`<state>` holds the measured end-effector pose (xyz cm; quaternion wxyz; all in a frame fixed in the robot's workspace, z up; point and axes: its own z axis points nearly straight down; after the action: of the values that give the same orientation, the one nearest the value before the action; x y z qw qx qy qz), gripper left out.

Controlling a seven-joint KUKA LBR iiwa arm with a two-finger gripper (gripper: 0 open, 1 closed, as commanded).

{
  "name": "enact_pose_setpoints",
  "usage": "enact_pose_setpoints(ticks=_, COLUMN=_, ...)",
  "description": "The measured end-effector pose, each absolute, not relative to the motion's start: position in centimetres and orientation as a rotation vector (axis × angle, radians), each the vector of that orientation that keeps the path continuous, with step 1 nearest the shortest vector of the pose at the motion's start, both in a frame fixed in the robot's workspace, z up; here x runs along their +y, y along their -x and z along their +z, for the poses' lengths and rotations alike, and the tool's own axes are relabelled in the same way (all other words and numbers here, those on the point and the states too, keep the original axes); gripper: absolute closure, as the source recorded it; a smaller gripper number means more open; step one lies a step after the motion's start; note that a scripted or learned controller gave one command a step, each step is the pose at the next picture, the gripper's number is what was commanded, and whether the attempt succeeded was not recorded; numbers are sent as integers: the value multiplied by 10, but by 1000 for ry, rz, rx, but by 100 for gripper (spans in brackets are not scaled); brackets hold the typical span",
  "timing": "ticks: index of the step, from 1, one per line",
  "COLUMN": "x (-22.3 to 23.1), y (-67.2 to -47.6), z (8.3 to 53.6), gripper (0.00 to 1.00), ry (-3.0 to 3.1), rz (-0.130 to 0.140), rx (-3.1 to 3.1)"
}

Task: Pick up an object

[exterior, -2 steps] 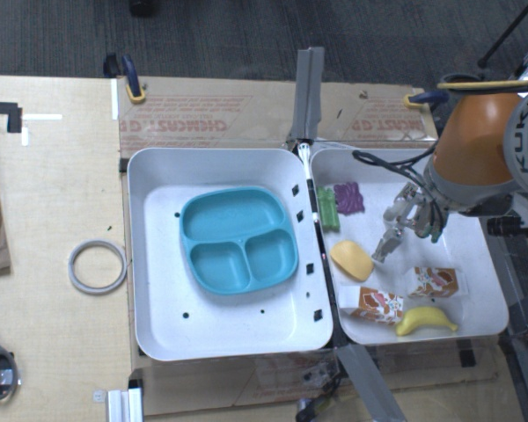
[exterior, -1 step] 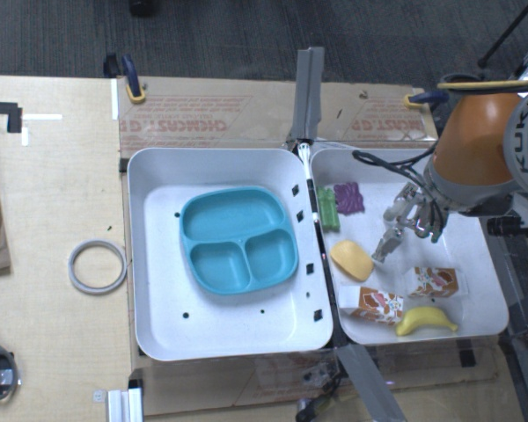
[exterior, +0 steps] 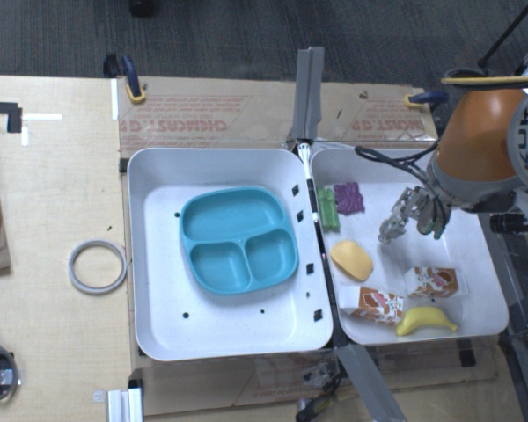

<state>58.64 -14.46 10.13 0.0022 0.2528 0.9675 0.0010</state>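
End effector [exterior: 411, 219] hangs over my right bin [exterior: 484, 262], grip state I cannot tell. Nearest, the yellow lump [exterior: 352, 259] looks light, smooth, roundish; I'd pinch across its narrow middle.

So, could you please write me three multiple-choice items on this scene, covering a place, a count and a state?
1. Where does the blue tray lie?
A. left bin
B. right bin
C. bare bench

2. How many compartments has the tray?
A. two
B. three
C. five

3. How does the gripper stand?
A. clamped on the banana
B. resting in the tray
C. over the right bin, nothing between its fingers

Answers:
1 A, the left bin walls surround it.
2 B, one long, two smaller.
3 C, the banana lies apart near the front wall.
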Motion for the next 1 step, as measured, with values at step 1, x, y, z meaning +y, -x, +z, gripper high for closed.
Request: enact_pose_setpoints(ticks=1, x=-93, y=-608, z=92, gripper=100, ry=-962, rz=1, rx=2988)
